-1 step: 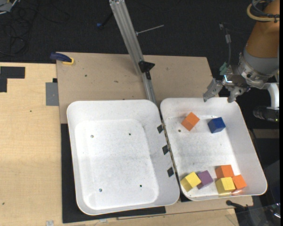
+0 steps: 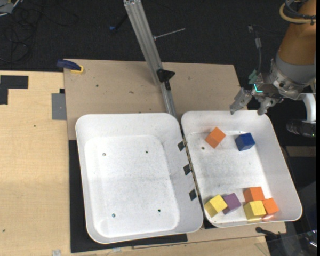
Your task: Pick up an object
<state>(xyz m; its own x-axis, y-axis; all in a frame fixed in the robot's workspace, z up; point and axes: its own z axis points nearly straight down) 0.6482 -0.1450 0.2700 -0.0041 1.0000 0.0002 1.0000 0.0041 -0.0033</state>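
The right bin (image 2: 280, 159) holds an orange cube (image 2: 215, 137) and a blue cube (image 2: 245, 141) near its far end. At its near end cluster a yellow cube (image 2: 216, 204), a purple cube (image 2: 231, 201), a second yellow cube (image 2: 254, 209) and two orange cubes (image 2: 254, 194) (image 2: 270, 206). My gripper (image 2: 250, 105) hangs above the bin's far right rim, up and right of the blue cube. Its two fingers are spread apart with nothing between them.
The left bin (image 2: 96, 137) sits beside the right one, joined by black clips (image 2: 186, 168). A slanted aluminium rail (image 2: 149, 52) rises behind the bins. A blue-and-yellow clamp (image 2: 70, 65) lies at the bench's far left corner.
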